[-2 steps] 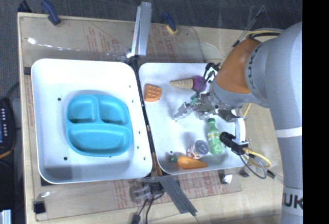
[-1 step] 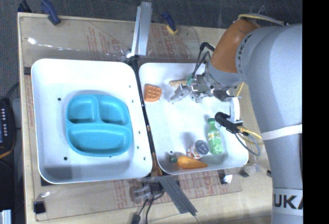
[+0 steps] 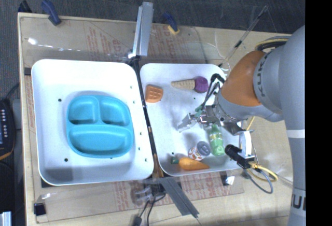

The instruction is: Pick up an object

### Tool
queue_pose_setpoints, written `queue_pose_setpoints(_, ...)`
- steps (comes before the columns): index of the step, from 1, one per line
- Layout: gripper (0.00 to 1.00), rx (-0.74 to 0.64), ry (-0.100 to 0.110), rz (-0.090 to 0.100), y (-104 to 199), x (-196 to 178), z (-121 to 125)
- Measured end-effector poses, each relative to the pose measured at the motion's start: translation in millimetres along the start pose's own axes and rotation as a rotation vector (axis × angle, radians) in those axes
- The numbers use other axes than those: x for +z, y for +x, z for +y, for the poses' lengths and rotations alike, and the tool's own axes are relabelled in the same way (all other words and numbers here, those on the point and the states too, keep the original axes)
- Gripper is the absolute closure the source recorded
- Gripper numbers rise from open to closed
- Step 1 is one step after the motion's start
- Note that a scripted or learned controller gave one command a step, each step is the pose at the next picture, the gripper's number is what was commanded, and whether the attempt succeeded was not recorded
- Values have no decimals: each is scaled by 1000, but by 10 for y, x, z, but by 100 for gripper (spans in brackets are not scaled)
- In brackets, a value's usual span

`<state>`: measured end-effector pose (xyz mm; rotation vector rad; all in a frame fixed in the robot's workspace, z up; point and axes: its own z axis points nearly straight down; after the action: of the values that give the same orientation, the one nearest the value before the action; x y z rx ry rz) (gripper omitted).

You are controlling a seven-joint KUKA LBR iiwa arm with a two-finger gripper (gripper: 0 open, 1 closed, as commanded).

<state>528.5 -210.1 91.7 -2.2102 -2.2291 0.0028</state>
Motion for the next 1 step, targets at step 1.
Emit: queue_pose_setpoints(1, 0, -1, 0, 0, 194, 0, 580)
